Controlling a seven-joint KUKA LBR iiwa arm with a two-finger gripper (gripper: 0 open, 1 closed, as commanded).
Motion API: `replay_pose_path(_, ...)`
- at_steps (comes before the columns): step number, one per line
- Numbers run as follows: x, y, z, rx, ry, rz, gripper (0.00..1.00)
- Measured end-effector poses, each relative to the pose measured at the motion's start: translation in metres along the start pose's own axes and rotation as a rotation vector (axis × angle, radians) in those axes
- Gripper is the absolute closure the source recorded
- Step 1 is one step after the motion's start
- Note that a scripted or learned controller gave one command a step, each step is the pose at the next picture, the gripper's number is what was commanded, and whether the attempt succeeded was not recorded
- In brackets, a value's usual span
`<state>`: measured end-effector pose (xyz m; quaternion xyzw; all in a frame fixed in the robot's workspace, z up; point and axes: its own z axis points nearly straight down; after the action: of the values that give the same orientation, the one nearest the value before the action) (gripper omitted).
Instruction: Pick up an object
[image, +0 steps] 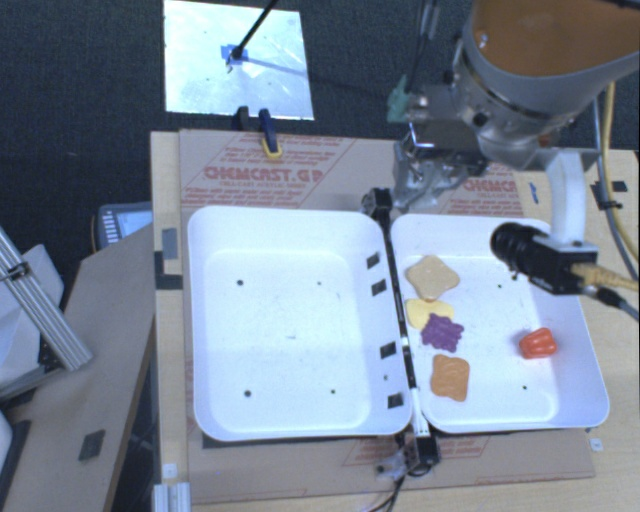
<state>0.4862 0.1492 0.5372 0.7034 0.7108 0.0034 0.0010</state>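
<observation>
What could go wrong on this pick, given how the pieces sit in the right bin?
1. The tan piece, yellow piece, purple piece and orange piece crowd together along the right bin's inner wall, so a descent there may nudge neighbours or catch two.
2. That wall could block the gripper on one side.
3. The red piece lies alone, but looks rounded and may slip.

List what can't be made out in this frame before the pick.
- Gripper: blurred and crowded under the arm's wrist in the camera view, so its state can't be read.
- Arm: cut off by the top edge.
- Yellow piece: partly hidden by the purple piece and the bin divider.
- Orange-red object: too small to identify.
</observation>
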Motion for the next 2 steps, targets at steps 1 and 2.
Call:
replay_pose_path(1,0.0891,0.0,0.003,0.005,0.0,-0.002,1.0)
replay_pose_path(2,0.0838,0.0008,0.0026,0.005,-0.002,0.007,0.0)
